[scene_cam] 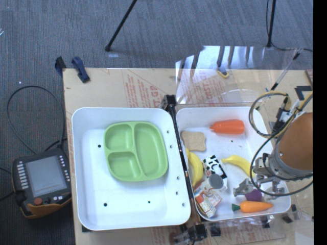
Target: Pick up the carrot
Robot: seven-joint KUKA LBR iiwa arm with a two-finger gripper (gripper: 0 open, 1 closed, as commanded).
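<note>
A small orange carrot [255, 206] with a green top lies on its side near the front edge of the right bin [214, 114]. My gripper [258, 189] hangs just above and behind it, open, its grey fingers [241, 190] spread to either side of a small purple item [253, 195]. Nothing is held between the fingers. A larger, fat orange piece [228, 127] lies at the back of the same bin.
The right bin also holds a bread slice [193, 141], two bananas [195, 168] [237, 162], a black-and-white toy [213, 166] and a packet [207, 200]. A green divided plate [136, 150] sits in the left bin [92, 208]. Cables loop around the wrist.
</note>
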